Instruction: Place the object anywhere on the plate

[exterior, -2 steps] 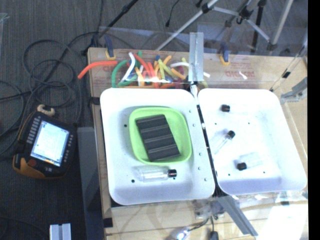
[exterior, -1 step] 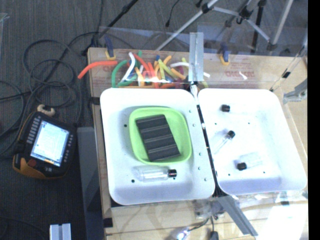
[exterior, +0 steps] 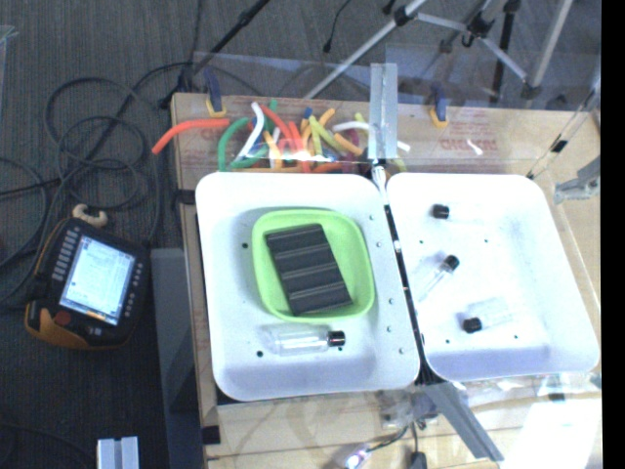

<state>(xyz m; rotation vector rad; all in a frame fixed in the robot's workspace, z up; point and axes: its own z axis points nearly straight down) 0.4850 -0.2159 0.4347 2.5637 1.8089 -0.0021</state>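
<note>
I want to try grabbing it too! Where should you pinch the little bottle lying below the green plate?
Probably pinch the bottle at the middle of its clear body, coming straight down. It lies flat, so fingers can close across its narrow sides, away from the green plate.

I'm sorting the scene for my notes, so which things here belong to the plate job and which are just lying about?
Part of the job:
green plate, left bin
dark ridged block lying on it
clear vial beside the plate

Lying about:
three clear vials in the right bin
coloured tubes behind
handheld pendant on the floor
</note>
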